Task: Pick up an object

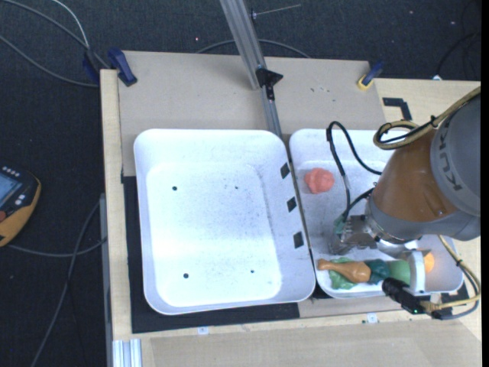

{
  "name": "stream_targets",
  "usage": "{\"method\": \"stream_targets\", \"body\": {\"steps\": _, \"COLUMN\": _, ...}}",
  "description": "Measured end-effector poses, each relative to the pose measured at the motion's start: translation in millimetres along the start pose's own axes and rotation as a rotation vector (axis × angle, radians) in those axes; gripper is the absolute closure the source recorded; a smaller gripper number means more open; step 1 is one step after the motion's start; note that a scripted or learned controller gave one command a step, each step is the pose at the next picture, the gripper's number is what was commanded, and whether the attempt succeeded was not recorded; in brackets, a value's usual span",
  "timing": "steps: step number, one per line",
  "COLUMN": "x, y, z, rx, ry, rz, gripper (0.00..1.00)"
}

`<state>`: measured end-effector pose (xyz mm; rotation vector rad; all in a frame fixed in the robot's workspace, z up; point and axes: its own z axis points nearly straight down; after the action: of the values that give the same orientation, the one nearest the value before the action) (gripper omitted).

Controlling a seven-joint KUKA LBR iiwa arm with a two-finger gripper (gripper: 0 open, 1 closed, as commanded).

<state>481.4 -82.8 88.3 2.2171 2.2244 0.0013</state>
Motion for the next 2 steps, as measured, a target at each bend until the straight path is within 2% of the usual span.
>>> {"method": "stream_targets", "body": {"steps": 1, "x": -72, "y": -1, "z": 0, "rx": -0.001, "ry": -0.002, "rz": 0.007, "gripper": 1.0}}
{"method": "stream_targets", "body": {"steps": 2, "x": -7, "y": 0, "z": 0, "rx": -0.001, "ry": 0.001, "rz": -0.001, "gripper": 1.0}}
